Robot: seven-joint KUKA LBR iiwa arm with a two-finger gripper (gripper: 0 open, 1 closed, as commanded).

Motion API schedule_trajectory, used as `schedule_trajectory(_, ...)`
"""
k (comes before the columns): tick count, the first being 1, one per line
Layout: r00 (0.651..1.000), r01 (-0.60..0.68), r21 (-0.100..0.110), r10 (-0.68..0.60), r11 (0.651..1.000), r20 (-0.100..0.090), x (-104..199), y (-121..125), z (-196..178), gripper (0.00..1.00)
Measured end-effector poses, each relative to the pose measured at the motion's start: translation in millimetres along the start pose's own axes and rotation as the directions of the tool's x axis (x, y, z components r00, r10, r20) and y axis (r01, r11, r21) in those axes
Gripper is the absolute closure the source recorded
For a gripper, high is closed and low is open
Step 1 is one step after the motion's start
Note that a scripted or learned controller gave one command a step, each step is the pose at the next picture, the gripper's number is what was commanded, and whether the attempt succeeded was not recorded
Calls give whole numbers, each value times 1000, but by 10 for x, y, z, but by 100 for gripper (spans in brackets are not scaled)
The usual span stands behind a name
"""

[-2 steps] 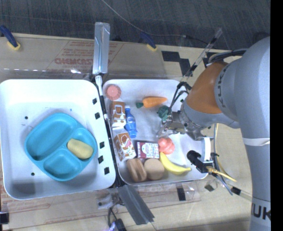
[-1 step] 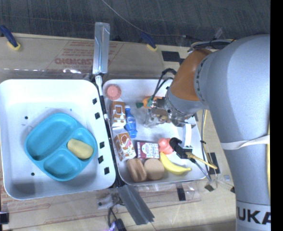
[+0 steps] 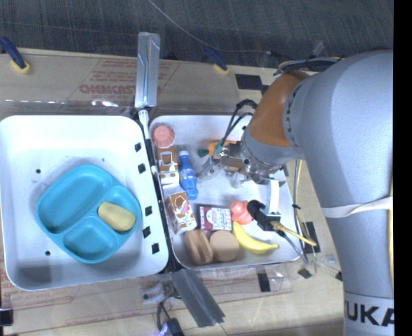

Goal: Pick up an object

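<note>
Grey arm (image 3: 345, 152) hangs its gripper (image 3: 228, 161), grip state impossible to tell, over the right bin (image 3: 282, 254); it should centre squarely above the bottle (image 3: 187, 176).

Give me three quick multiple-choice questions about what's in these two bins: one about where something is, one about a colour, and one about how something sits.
1. Where is the banana?
A. on the blue tray
B. in the right bin, near its front edge
C. on the bench outside both bins

2. What colour is the divided tray in the left bin?
A. red
B. white
C. blue

3. How does the yellow lump sit?
A. inside a compartment of the tray
B. on the bin floor beside the tray
C. stacked on the banana

Answers: 1 B, the banana lies in the right bin beside the brown bun. 2 C, the tray is light blue against the white bin. 3 A, the lump rests within the tray's right-hand compartment.
</note>
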State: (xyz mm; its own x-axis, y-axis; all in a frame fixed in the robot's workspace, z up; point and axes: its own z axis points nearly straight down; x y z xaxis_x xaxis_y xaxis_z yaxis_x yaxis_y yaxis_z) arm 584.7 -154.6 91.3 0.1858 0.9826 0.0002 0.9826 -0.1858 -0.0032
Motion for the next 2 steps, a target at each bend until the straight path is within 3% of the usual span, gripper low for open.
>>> schedule_trajectory(1,978,209,-9,-209,978,19,359,374,-291,0)
schedule_trajectory(2,1000,28,-4,-28,1000,1,436,520,-735,0)
